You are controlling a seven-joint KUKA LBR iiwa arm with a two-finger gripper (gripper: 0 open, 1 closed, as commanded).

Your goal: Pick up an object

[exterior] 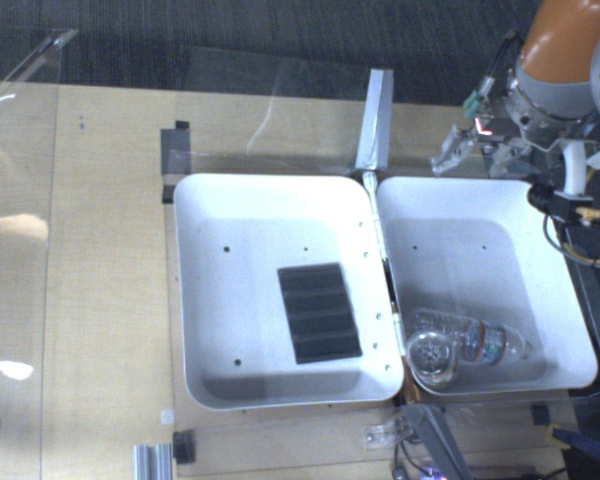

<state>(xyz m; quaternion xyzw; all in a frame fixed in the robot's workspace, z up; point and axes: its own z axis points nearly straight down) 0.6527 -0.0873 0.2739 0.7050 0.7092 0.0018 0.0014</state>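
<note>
- The pincer (477,154) hangs above the far rim of the right bin (460,223), at the end of the grey arm with its orange band (570,23). Its two metal fingers are spread apart with nothing between them.
- This raised position, clear of the bin walls, is judged to be a staging pose that leaves the bin floors open to the camera.
- A clear plastic bottle (460,343) lies on its side well below the pincer, toward the near wall of the right bin. Its open mouth faces the near-left corner. It is a smooth, transparent cylinder with a printed label band; it is judged likely to roll or slip under a grasp.
- A flat black ribbed pad (320,313) lies in the left bin (210,228), well apart from the pincer, down and to its left. It is matte and rectangular, with parallel grooves.
- Both bins are shallow, white and round-cornered, and they meet at a central seam.
</note>
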